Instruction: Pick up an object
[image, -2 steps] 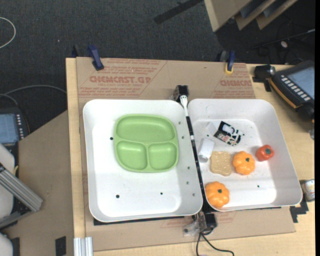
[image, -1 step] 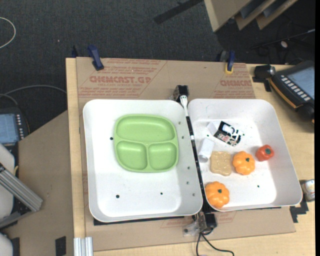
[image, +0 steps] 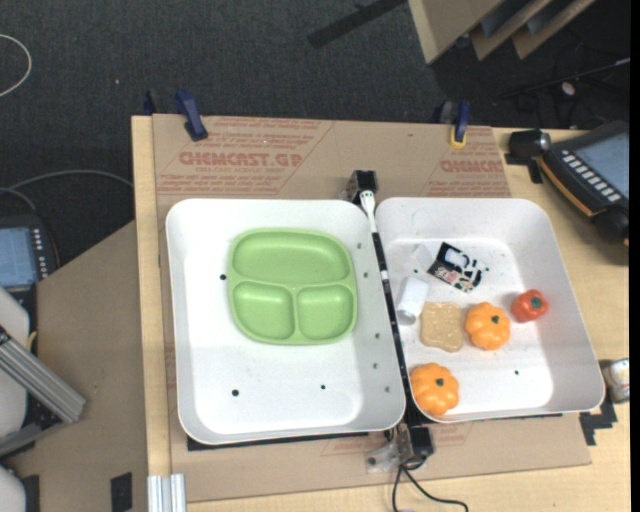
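Observation:
The right bin (image: 530, 225) holds several small items. A black and white packet (image: 456, 267) lies near its middle, with a white cylinder (image: 411, 298) just left of it. A tan slice of bread (image: 442, 327) lies beside an orange pumpkin (image: 487, 326). A second orange pumpkin (image: 436, 389) sits at the front edge. A red tomato (image: 529, 306) rests toward the right side. In the left bin (image: 200, 390) lies a green divided plate (image: 293, 286).
Both bins sit on a brown board (image: 250, 150) held by a blue clamp (image: 190, 116) at the back left and a yellow and blue clamp (image: 460, 125) at the back right. A dark tablet device (image: 590, 170) lies at the far right.

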